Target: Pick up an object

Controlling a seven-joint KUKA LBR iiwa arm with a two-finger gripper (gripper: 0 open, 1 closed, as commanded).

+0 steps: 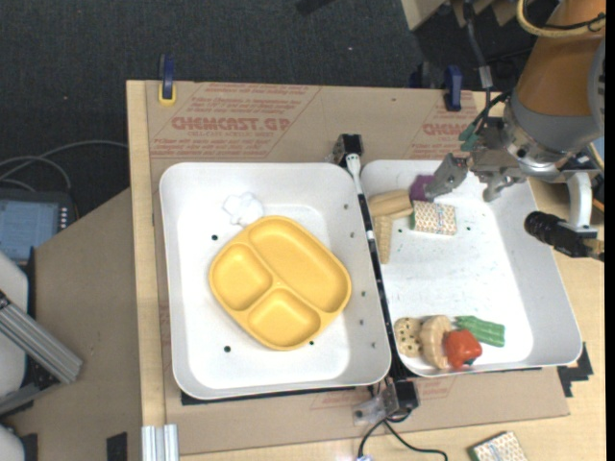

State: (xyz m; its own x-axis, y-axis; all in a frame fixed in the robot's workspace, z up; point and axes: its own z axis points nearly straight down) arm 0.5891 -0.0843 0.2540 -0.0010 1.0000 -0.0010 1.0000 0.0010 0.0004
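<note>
Above the far part of the right shallow white bin hangs the two-finger gripper of the grey arm with the orange band. Its two grey fingers are spread apart and nothing is between them. The left finger points down toward a small purple block, and I cannot tell if it touches it.

Just beside the purple block lies a tan wooden block, near the wall between the bins. A flat speckled rectangular piece lies close under the gripper, on the bin floor.

At the near edge of the same bin there is a group of toy foods: a dotted tan cracker, a red tomato-like piece and a green bean-shaped piece, all close together.

The left white bin holds a yellow plastic plate with three compartments, well apart from the gripper. A small white crumpled thing lies just beyond the plate.
</note>
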